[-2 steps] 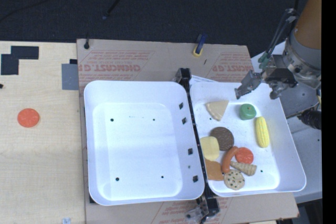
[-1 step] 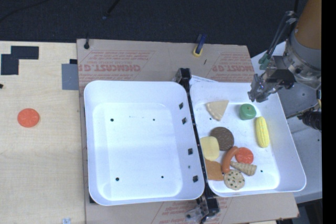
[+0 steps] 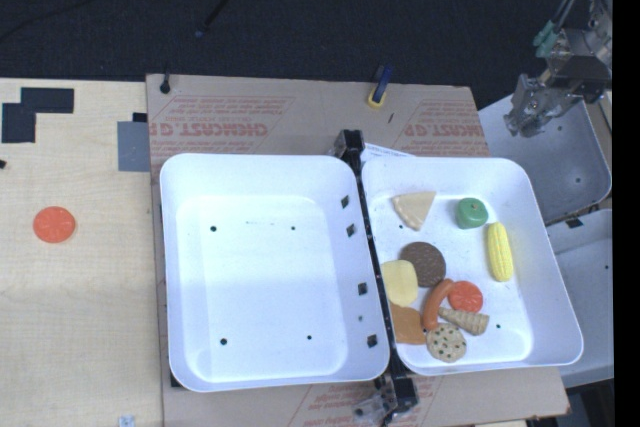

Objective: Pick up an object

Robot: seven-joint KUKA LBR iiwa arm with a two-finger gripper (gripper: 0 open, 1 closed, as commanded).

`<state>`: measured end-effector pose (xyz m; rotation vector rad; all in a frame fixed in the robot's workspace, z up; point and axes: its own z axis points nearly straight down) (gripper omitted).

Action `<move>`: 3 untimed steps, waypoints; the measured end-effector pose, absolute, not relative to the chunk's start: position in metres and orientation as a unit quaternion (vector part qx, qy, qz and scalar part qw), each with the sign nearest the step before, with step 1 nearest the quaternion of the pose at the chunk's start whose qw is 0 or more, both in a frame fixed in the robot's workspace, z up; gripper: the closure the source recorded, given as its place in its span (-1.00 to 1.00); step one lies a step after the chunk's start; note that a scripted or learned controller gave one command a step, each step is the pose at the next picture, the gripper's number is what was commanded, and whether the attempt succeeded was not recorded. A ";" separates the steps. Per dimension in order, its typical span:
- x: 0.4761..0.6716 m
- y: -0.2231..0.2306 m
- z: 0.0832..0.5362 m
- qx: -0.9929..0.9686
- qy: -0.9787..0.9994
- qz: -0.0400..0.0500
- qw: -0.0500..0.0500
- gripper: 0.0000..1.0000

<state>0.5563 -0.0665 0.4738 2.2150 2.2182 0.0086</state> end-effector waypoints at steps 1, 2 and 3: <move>0.592 -0.057 0.539 0.707 0.708 0.002 0.003 1.00; 0.604 -0.035 0.537 0.707 0.708 0.000 -0.001 1.00; 0.579 0.033 0.386 0.705 0.709 -0.007 -0.008 1.00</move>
